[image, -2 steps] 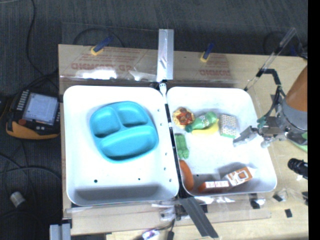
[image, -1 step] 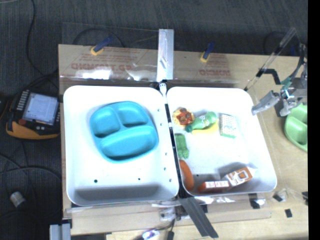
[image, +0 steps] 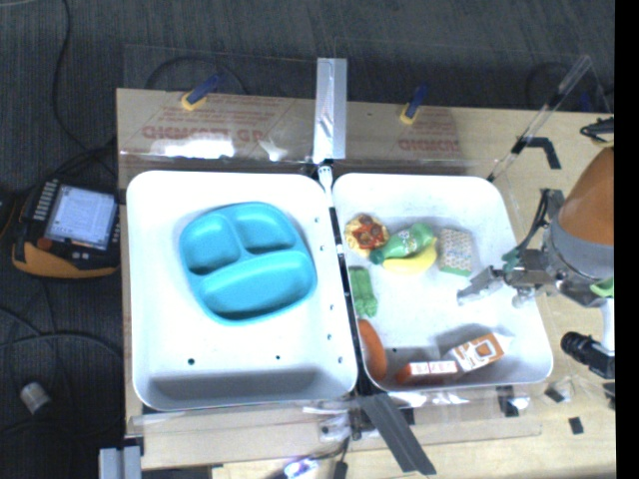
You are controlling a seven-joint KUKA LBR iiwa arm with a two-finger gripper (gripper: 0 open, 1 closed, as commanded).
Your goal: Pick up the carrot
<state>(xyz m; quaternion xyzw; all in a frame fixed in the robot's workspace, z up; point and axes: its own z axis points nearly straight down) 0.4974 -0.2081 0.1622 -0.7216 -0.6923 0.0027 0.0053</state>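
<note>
The carrot [image: 371,346] is a short orange piece lying in the right bin [image: 469,190], close to its left wall near the front corner. My gripper [image: 495,291] hangs over the right side of that bin, well to the right of the carrot and a little farther back. It is open, with nothing between its fingers. The nearest thing below it is a small orange box [image: 477,352].
The right bin also holds a pizza slice toy [image: 366,233], a yellow and green banana [image: 410,251], a grey speckled block [image: 456,250], a green pickle [image: 361,290] and a red-brown labelled stick [image: 429,369]. A blue divided plate [image: 247,258] lies in the left bin [image: 160,367].
</note>
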